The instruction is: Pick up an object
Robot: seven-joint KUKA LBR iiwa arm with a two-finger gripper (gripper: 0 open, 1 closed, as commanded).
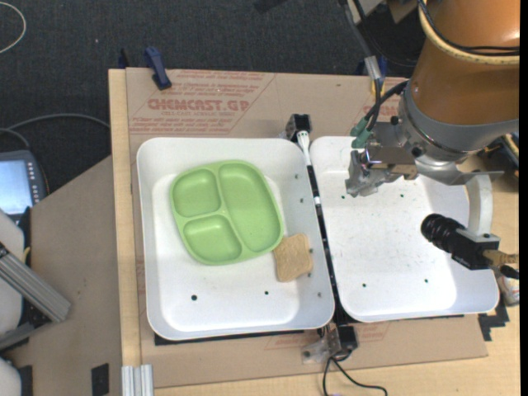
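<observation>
In the camera view, the task looks to be at its beginning: nothing is lifted yet. The gripper (361,181) hangs over the far left corner of the right bin (396,254), close to the wall that it shares with the left bin (223,304), and I see no object at it. The things that can be picked lie in the left bin: a green plate (227,213) with three compartments, flat on the floor of the bin, and a tan piece (292,257), maybe a sponge, which touches the near right edge of the plate. Both are apart from the gripper, on the other side of the wall. In my judgement, what is left is nearly all of the task: to cross to the left bin, go down, grasp and lift. Whether the gripper is open or closed I cannot tell, because it is small and dark under the wrist. The big arm (462,73) covers the far right part of the right bin, so what lies there is hidden. The material of the tan piece is also not clear.
</observation>
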